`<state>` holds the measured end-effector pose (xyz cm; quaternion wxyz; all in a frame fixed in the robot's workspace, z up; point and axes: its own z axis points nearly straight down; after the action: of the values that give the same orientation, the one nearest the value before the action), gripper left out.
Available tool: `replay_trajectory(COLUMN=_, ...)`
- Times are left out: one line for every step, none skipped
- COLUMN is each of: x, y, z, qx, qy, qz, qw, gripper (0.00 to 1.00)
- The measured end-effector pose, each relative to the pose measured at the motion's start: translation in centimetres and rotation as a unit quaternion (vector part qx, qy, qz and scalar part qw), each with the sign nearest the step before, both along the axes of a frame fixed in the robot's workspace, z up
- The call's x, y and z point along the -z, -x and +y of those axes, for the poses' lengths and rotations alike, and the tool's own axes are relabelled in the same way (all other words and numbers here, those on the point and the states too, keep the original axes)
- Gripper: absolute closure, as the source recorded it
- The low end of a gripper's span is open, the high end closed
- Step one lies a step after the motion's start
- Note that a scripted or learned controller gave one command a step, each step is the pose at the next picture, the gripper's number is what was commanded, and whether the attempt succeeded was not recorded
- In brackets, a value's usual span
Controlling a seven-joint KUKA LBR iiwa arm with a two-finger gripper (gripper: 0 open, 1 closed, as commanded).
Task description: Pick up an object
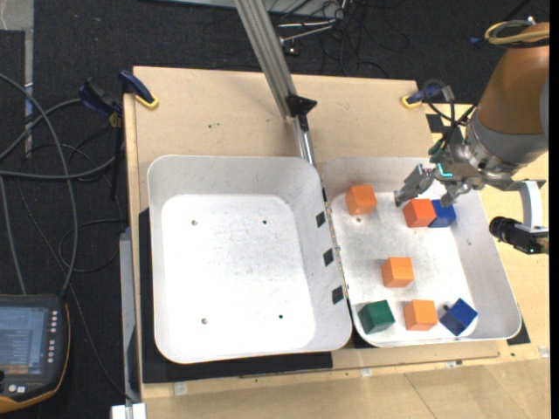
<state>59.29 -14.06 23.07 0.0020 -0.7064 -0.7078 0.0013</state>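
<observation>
A red-orange cube [419,212] sits in the right bin [489,260], touching a blue cube [444,215] on its right. The tool [425,188] hovers just above them, fingers spread apart, grasping nothing. Other orange, green and blue cubes lie nearer the front.

1 fixed camera — high above, slanting down on both bins [157,234].

It was a robotics lab: a pale wooden worktop [367,112] clamped at its corners stood on dark carpet [70,42] amid loose black cables [52,160], with a grey aluminium camera pole [262,42] and a teach pendant [31,347].
</observation>
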Motion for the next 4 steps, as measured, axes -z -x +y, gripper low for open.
replay_trajectory(x=-0.2, y=0.0, z=0.0, qx=0.000, qy=0.0004, qz=-0.002, qw=1.0000, gripper=0.00)
replay_trajectory(x=5.1, y=1.0, z=0.5, qx=0.001, qy=0.0001, qz=0.001, qw=1.0000, gripper=0.00)
replay_trajectory(x=9.5, y=1.2, z=0.7, qx=0.001, qy=0.0002, qz=0.000, qw=1.0000, gripper=0.00)
replay_trajectory(x=13.8, y=1.3, z=0.8, qx=0.001, qy=0.0006, qz=-0.001, qw=1.0000, gripper=0.00)
